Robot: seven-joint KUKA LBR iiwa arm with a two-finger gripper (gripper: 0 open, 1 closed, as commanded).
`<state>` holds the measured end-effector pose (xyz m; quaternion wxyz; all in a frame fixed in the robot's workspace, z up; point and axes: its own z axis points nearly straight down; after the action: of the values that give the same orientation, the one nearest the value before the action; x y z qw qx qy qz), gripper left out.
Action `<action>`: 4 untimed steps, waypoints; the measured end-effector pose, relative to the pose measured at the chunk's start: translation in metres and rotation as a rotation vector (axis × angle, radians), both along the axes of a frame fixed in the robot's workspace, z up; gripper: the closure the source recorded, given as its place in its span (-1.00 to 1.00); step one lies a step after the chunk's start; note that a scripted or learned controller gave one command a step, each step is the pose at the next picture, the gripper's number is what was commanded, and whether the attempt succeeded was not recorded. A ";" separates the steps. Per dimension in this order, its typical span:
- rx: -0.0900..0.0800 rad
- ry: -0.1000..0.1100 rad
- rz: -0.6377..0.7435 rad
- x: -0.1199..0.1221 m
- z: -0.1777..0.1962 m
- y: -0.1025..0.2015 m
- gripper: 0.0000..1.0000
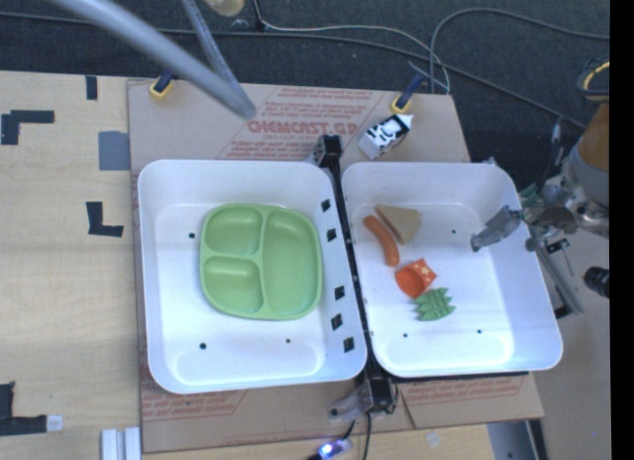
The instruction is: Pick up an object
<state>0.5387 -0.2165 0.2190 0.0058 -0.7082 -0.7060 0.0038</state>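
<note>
here arm (584, 175) low over right bin (535, 339) edge, nothing held

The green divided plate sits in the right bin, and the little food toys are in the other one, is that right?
Not quite. The camera view shows the green divided plate in the left bin, not the right. The little food toys, among them a sausage and a green leafy piece, are in the other one, the right bin.
</note>
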 end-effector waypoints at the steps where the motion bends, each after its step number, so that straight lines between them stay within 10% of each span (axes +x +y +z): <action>1: -0.004 -0.013 0.004 0.003 0.007 0.000 -1.00; 4: -0.002 -0.018 0.004 -0.004 -0.130 0.017 -1.00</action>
<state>0.5343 -0.1991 0.0892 -0.0012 -0.7068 -0.7074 -0.0020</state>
